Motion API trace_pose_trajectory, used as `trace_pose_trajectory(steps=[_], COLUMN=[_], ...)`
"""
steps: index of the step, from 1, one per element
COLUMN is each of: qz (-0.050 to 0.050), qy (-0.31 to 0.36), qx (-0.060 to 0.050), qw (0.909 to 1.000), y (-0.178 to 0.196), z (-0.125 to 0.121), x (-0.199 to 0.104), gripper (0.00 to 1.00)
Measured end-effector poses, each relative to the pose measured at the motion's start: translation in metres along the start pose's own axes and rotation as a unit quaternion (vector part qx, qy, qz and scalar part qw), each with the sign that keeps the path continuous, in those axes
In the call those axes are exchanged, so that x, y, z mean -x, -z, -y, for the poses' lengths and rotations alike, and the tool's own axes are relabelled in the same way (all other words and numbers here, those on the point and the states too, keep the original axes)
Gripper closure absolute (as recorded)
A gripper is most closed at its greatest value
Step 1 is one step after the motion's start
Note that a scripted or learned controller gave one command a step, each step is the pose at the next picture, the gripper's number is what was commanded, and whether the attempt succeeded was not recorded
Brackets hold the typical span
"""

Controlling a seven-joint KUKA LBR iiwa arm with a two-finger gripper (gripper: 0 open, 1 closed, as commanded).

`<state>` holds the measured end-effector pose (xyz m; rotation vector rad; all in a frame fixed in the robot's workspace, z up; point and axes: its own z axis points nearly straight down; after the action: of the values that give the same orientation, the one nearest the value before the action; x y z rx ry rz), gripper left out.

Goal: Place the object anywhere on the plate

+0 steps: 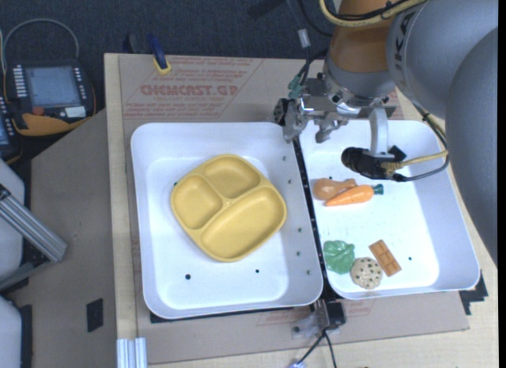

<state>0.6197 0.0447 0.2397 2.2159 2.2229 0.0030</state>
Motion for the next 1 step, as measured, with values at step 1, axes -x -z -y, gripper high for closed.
trace_pose_trajectory(steps=[1], qz=[-0.001], qy=[0.001], qx=[0.000], qw=[1.0000], y=[-0.0161], z=[-0.0219], x=[-0.0487], gripper=[1.00])
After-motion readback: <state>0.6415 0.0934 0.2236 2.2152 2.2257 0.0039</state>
